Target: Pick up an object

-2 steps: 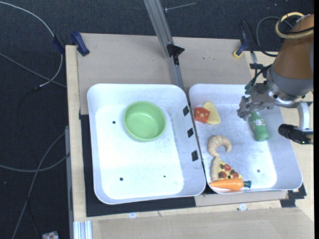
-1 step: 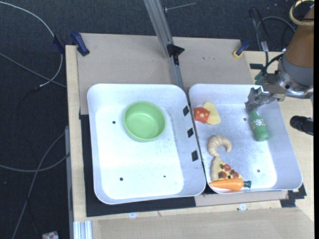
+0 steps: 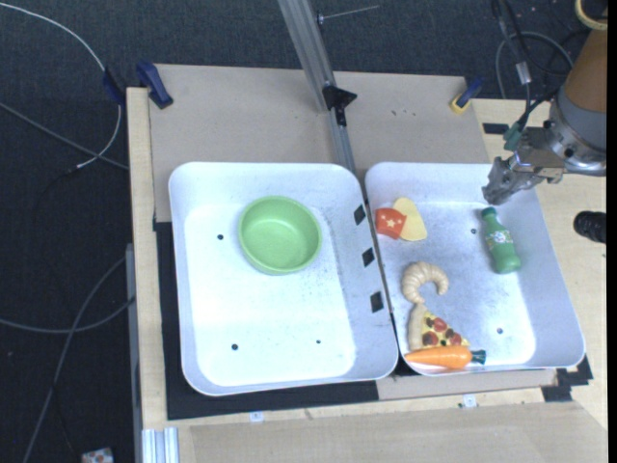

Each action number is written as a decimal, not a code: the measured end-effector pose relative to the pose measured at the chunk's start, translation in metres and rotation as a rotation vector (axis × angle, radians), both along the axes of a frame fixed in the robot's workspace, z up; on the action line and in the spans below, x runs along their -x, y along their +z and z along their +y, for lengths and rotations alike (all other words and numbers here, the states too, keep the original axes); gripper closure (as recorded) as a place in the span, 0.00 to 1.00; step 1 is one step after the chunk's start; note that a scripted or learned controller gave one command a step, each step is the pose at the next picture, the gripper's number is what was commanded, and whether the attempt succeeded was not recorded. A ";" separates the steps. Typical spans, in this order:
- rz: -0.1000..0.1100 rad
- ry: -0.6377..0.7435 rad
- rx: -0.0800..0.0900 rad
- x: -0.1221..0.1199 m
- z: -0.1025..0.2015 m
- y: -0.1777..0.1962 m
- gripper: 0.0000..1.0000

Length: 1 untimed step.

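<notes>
The right bin (image 3: 540, 302) holds a green bottle (image 3: 499, 242) lying near its far right side, a red-and-yellow toy (image 3: 399, 221) at its far left, a beige croissant (image 3: 424, 280) in the middle, a pizza slice (image 3: 431, 330) and an orange carrot (image 3: 442, 358) at the near edge. My gripper (image 3: 501, 183) hangs over the bin's far right corner, just beyond the bottle's cap. Nothing is seen between its fingers.
A green bowl (image 3: 280, 234) sits in the left bin (image 3: 241, 345). A metal pole (image 3: 307, 41) slants over the bench from the back to the divide between the bins. Blue and yellow clamps (image 3: 154, 85) grip the board's far corners.
</notes>
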State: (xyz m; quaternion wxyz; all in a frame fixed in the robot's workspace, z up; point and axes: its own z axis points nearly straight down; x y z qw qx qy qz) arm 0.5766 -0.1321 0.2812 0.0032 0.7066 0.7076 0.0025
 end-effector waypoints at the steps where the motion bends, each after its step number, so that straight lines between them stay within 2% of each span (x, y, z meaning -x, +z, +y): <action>1: 0.011 0.005 -0.006 0.005 0.053 0.005 1.00</action>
